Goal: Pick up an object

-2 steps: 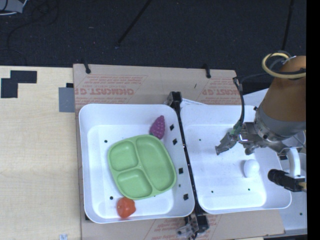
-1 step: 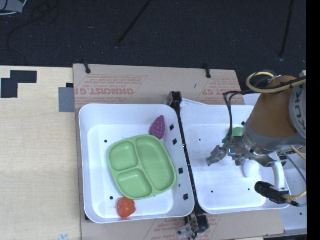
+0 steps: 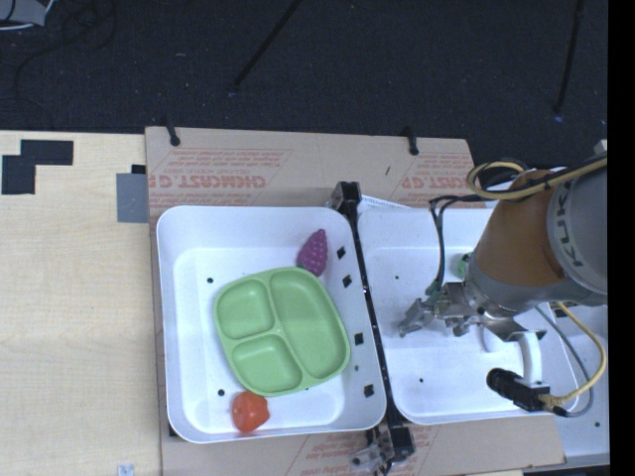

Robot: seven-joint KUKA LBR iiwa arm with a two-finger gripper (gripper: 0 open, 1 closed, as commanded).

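Jaws (image 3: 415, 319) of the grey arm are hovering over the right white bin (image 3: 417, 405), state unclear; aiming squarely matters, the small green object (image 3: 463, 264) sitting near its far edge.

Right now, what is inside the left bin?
The left bin holds a green divided plate, a purple fruit near its back edge and a red one in front. Anything under the plate is covered.
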